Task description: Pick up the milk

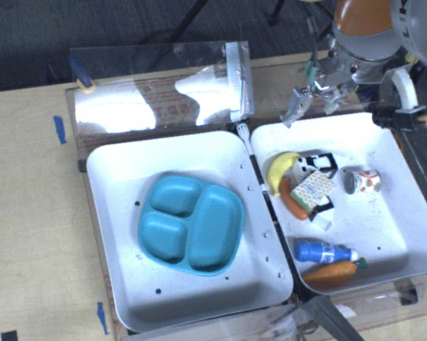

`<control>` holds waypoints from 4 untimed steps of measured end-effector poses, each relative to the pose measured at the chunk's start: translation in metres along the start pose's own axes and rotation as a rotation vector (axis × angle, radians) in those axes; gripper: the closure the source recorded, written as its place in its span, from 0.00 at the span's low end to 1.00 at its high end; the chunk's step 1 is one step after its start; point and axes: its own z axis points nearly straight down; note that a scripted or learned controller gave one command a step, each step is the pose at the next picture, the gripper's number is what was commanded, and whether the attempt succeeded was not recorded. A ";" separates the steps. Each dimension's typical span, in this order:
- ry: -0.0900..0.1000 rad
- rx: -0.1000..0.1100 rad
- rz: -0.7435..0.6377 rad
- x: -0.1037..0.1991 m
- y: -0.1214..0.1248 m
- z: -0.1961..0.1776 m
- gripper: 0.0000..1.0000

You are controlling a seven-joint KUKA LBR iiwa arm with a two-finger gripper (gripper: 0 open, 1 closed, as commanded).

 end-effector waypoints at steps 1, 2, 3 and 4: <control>-0.001 -0.002 -0.142 -0.019 -0.063 0.115 0.00; -0.005 -0.008 -0.141 -0.020 -0.061 0.103 1.00; -0.001 -0.001 -0.160 0.017 -0.002 0.005 1.00; 0.000 0.000 -0.160 0.017 -0.003 0.006 0.00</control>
